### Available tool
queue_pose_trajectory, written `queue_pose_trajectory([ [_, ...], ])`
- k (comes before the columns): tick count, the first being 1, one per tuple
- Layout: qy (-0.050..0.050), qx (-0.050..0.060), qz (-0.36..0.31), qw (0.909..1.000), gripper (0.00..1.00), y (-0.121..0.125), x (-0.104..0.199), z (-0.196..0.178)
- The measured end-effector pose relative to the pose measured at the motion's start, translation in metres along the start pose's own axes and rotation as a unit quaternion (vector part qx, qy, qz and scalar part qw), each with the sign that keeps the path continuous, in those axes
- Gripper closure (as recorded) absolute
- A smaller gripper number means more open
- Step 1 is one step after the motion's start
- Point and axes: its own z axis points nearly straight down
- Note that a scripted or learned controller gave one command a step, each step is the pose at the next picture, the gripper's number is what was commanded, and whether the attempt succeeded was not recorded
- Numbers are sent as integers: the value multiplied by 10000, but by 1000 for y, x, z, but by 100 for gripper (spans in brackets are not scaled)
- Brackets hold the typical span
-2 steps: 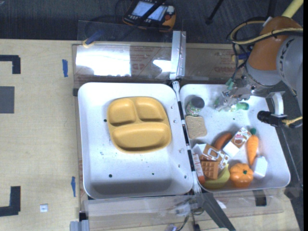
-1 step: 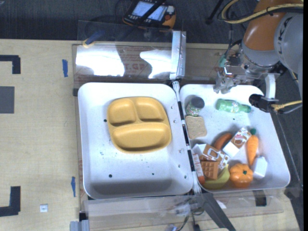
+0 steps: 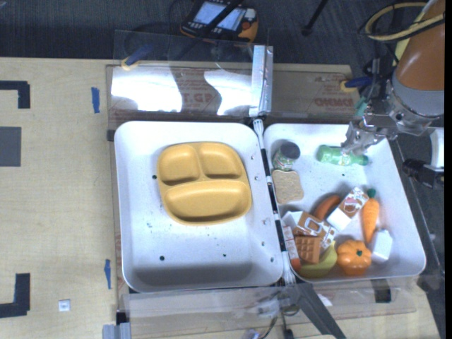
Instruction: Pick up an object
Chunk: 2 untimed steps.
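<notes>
Your tabletop (image 3: 49,189) carries 2 white bins; the left bin (image 3: 134,246) holds a yellow tray (image 3: 203,182). In the right bin (image 3: 406,217), your tool (image 3: 357,145) hangs over a green item (image 3: 340,156), touching or just above it; you cannot tell its grip.

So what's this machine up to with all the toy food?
A robot arm reaches in from the right over the right bin. Its hand sits low at the far end, right at a green toy, apparently trying to pick it up. The other toy food, including a carrot and a small pumpkin, lies piled at the near end. The left bin holds a yellow divided plate.
</notes>
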Motion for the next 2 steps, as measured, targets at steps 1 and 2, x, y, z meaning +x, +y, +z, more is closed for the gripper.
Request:
queue_pose_trajectory([
  [1, 1, 0, 0, 10000, 0, 0, 0, 0],
  [2, 0, -4, 11, 10000, 0, -35, -49, 86],
])
